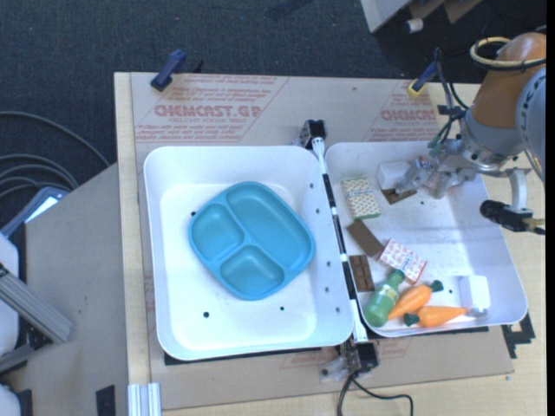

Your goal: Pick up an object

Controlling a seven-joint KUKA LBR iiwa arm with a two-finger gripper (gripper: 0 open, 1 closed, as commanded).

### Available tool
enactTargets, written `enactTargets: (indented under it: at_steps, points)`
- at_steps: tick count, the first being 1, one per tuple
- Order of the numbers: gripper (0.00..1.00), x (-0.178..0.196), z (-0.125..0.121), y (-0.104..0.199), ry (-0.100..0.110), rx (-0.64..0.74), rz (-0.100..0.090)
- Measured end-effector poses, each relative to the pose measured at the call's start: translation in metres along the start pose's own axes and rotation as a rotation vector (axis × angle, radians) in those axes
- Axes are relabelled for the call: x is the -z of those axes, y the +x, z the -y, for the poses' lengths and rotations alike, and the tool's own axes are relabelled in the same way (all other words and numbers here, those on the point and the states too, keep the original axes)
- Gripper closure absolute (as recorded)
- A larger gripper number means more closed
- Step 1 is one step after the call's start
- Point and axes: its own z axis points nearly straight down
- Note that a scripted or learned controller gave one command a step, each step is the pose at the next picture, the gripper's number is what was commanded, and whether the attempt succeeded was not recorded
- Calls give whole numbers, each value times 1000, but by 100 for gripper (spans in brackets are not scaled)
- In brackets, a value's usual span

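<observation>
On your left, the left bin (pixel 165 258) holds a blue divided plate (pixel 251 239); in the right bin (pixel 507 267) lie a checked packet (pixel 362 197), brown bars (pixel 365 238), a green bottle (pixel 382 297) and two carrots (pixel 425 308); the gripper (pixel 414 179) hangs over that bin's far corner; you cannot tell its opening.

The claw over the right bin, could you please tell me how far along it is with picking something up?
Done: the claw has reached the far end of the right bin, low beside a small white block. In hand: nothing can be seen between its fingers. Left: the grasp and lift; the two carrots, green bottle and brown bars lie in the bin, and the blue tray sits in the left bin.
</observation>
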Motion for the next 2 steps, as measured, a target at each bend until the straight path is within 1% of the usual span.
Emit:
enactTargets:
  at_steps: [1,2]
  points:
    - [0,-1,3,60,-11,-6,38]
    - [0,-3,2,40,-10,-3,31]
